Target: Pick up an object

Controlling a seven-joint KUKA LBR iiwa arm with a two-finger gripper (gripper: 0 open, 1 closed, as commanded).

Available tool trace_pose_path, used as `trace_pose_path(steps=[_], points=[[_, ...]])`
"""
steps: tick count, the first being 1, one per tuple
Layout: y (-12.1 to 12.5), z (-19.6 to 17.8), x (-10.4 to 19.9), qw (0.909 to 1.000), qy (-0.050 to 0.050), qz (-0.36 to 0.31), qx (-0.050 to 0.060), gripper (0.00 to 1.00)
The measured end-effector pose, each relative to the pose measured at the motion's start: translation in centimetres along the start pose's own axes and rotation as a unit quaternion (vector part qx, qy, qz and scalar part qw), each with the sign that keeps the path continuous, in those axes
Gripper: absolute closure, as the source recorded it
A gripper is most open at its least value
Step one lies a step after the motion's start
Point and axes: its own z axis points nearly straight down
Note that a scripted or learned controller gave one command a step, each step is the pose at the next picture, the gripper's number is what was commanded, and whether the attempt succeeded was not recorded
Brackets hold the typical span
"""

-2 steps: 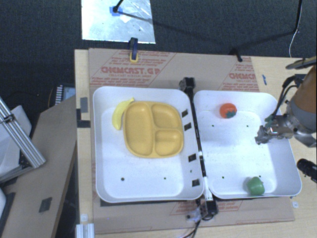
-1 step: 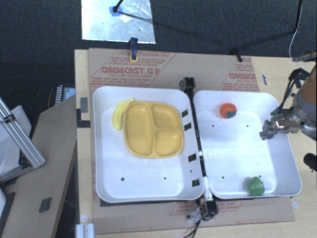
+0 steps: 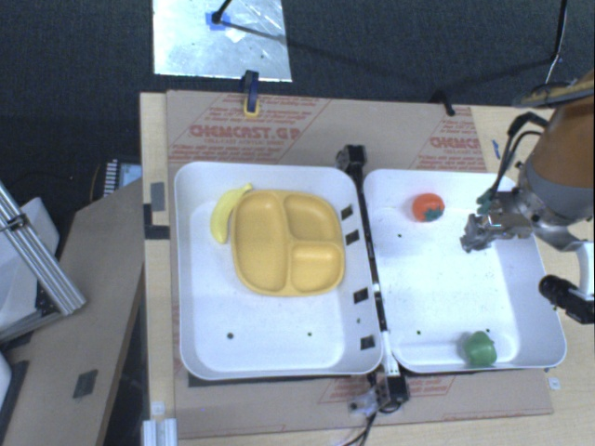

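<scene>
The right bin [image 3: 521, 342] holds an orange tomato-like fruit [image 3: 428, 207], round with a green top, just left of the gripper [image 3: 476, 235], whose grip cannot be told, and a green toy [image 3: 480, 348] below it. The left bin [image 3: 200, 342] holds a yellow divided plate [image 3: 284, 242] and a banana [image 3: 223, 214].

Dark carpet floor [image 3: 74, 63], cardboard-topped bench [image 3: 316, 124]

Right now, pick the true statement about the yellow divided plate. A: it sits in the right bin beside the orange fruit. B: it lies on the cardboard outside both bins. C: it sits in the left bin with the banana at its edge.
C: the yellow divided plate rests in the left bin, with the banana against its upper left edge.
</scene>
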Motion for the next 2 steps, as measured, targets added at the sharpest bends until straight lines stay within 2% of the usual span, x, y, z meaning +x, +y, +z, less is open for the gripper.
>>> trace_pose_path(steps=[2], points=[[2.8, -0.9, 9.9, 1.0, 0.001, -0.001, 0.0, 1.0]])
